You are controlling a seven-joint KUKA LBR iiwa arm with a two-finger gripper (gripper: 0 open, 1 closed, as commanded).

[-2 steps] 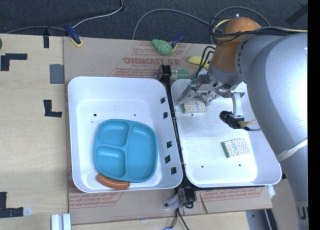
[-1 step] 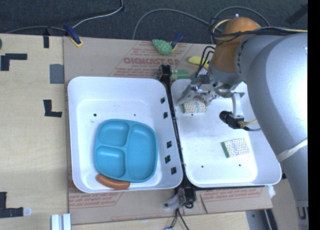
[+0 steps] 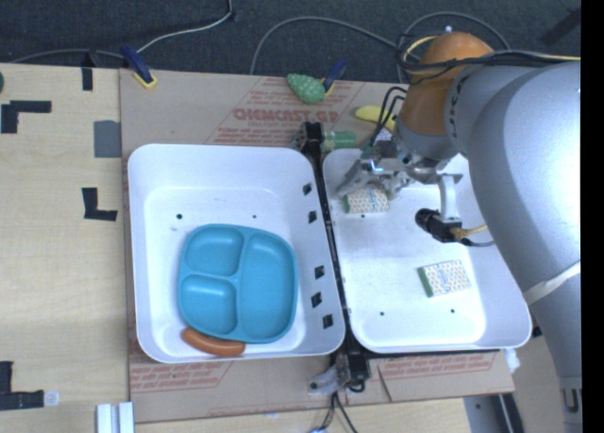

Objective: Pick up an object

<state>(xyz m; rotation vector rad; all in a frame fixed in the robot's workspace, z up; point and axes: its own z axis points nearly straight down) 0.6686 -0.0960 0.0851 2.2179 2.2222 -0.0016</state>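
My gripper [image 3: 372,183] hangs over the back left part of the right bin [image 3: 491,323], open, fingers spread apart. Just under its fingertips lies a small pale patterned block [image 3: 366,202] on the bin floor, and I cannot tell whether the fingers touch it. A second patterned block [image 3: 444,277] lies flat further forward in the same bin, apart from the gripper. In the left bin [image 3: 151,186] rests a blue divided plate [image 3: 237,281] with an orange sausage [image 3: 213,343] against its front edge.
The big grey arm [image 3: 528,158] covers the right bin's right side. A black divider [image 3: 326,242] runs between the bins. Behind the bins on the cardboard lie a green object [image 3: 306,88], a yellow item [image 3: 372,115] and cables.
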